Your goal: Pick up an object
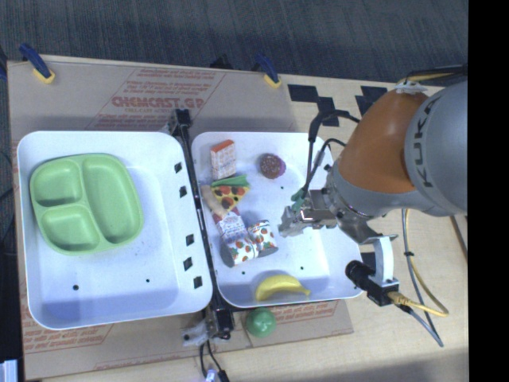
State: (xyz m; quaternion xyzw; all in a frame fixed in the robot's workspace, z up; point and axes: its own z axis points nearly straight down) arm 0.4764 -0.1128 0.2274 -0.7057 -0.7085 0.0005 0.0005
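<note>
- My gripper (293, 220) hangs over the right bin (334, 281), on bare floor just right of the toy cluster; whether it is released or clenched I cannot tell from up here, and I see nothing caught in it.
- Nearest candidates lie just to my left: a patterned box (262, 237), a second one (241, 251) touching it, and a small carton (231, 225) above those.
- Farther left and up sit the pizza slice (228, 194) and an orange-topped box (223, 158); a round donut (271, 165) lies up from me, apart from the rest.
- The banana (281, 286) rests below me, close to the near wall.
- I judge the donut or the patterned box nearest me the cleanest pick: come down straight, centre on one item, and avoid straddling two touching boxes.
- Open floor lies around and right of me; the banana's wall leaves little room.
- The divider (195, 213) and left bin (159, 293) with its green tray (83, 201) lie well left; a green ball (259, 321) sits outside the bin.
</note>
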